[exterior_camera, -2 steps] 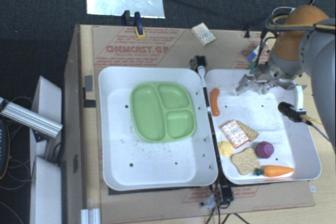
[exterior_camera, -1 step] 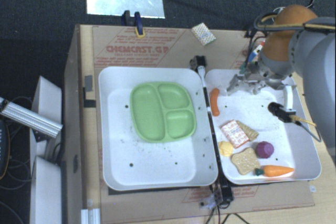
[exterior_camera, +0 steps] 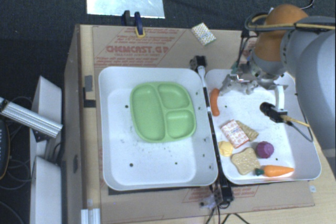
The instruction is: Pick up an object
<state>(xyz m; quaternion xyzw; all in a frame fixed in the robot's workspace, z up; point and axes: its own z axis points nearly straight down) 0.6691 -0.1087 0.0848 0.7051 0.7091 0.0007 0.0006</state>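
On the tabletop (exterior_camera: 157, 50), the right bin (exterior_camera: 310, 157) holds toy food near its front. The gripper (exterior_camera: 247, 81) hovers at the bin's back, jaws unclear; reaching is underway, next descend onto the carrot (exterior_camera: 277, 170).

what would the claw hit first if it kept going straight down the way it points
Probably bare floor of the right bin. The claw hangs over its upper left part, with the orange sausage-like piece just beside; depth is unclear from this view.
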